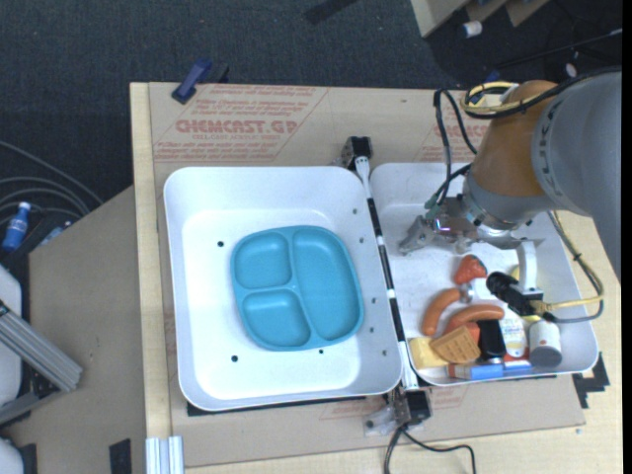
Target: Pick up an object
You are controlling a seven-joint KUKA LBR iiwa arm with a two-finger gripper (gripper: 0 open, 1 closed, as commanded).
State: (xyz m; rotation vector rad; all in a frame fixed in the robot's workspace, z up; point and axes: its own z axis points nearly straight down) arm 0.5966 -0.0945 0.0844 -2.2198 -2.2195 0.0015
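The tool [426, 233] sits low in the upper-left part of the right bin [403, 182], close to the wall between the two bins. From this angle there's no telling how far open it is, and nothing can be seen in its grip. It seems to hang over bare white bin floor.

The closest grabbable thing is a small red-orange piece [471, 268], just down and to the right of the tool, near it but not touching. Beyond that is a pair of sausages [476, 314] lying side by side. Further toward the bin's near edge are a tan cracker-looking square [455, 346], a blue pen [490, 370] and a white cylinder [544, 344], all bunched together in that corner.

The arm [513, 156] comes in from the right over the same bin. The left bin [197, 227] holds a blue divided plate [296, 286]. Both bins rest on the desk [237, 126].
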